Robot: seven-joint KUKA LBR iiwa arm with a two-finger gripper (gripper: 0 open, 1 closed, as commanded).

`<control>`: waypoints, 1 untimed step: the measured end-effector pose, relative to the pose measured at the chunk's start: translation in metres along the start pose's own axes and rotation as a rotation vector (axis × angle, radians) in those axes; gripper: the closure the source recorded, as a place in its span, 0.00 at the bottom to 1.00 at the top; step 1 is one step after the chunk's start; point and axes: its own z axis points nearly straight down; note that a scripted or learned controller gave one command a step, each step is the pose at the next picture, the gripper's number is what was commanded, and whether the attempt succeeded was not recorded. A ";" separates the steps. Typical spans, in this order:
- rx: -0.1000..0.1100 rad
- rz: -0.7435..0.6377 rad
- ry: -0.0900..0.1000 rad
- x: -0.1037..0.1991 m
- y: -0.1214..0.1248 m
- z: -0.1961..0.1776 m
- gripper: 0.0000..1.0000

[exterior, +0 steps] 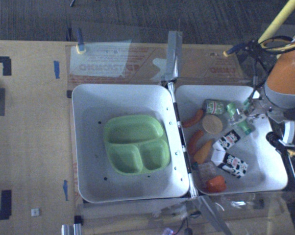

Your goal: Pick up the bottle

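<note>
Two shallow white bins sit side by side on my table, and from the camera above I see the left bin [84, 131] carrying just a pale green divided plastic tray [136, 144], while the right bin [265, 175] is crowded. The thing I want, a small clear green plastic bottle with a green label [222, 106], lies on its side near the far edge of that right bin, just beside a round tan lid-like disc [212, 124] and some orange sausage-shaped pieces [193, 118]. Two small black-and-white cow-patterned cartons [229, 152] and a red-orange lump [215, 183] lie nearer the front. My pincer [248, 112] hangs low at the bottle's right end, close to a second greenish piece [243, 127], but its state I cannot tell from this angle. By my judgement nothing is lifted yet: the bottle rests in the bin, so the grasp and the raise are both left.
</note>
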 end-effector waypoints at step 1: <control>0.010 -0.189 0.000 -0.006 -0.023 0.004 1.00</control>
